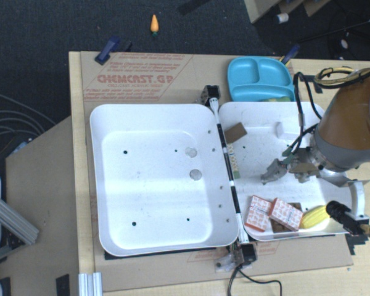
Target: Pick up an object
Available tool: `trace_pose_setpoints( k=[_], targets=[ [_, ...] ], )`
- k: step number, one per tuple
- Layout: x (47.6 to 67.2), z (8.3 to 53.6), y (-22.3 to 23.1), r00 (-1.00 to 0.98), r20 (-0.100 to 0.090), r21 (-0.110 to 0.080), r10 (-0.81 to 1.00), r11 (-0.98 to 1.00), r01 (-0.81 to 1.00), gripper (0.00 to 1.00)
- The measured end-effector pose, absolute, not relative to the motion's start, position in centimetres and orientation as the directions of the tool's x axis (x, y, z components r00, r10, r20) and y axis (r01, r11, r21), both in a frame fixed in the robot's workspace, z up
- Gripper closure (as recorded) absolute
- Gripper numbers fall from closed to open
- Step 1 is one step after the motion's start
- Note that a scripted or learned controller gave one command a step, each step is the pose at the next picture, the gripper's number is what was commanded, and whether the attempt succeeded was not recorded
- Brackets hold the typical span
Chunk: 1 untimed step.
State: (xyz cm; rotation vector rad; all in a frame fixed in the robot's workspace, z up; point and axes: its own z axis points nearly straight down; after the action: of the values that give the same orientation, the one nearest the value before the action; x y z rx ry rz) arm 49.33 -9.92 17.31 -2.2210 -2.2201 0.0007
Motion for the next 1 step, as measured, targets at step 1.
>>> trace_pose_setpoints(
  k=[1],
  targets=[
    [47.88,8.43,-9.10,0.001,0.001,-0.001,1.000,-0.001,1.000,0.00]
  ],
)
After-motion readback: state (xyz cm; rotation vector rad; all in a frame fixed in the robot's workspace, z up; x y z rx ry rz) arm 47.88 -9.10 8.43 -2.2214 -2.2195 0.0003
